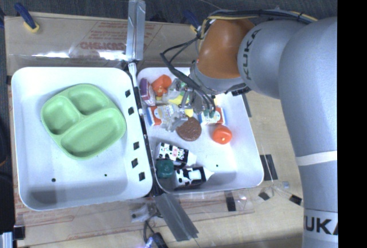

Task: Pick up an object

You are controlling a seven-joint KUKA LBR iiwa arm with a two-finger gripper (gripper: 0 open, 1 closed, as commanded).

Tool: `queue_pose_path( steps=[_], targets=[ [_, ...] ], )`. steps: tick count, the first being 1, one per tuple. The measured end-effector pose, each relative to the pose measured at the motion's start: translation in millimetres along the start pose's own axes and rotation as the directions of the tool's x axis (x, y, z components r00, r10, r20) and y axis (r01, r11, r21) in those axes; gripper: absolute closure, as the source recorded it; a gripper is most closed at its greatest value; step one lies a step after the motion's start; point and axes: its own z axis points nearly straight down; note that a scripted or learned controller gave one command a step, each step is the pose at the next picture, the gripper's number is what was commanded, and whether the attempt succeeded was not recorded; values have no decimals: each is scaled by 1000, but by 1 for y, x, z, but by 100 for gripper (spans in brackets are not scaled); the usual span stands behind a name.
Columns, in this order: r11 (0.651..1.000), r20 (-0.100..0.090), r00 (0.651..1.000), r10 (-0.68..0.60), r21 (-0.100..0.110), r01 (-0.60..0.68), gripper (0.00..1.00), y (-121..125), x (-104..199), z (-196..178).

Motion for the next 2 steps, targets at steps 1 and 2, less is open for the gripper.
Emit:
queue_pose_path(
  steps=[1, 2],
  targets=[
    [1000, 3, 1000, -6, 0, 6, 100, 2, -1, -11],
    [999, 10, 999, 49, -1, -49, 100, 66, 21, -105]
  ],
)
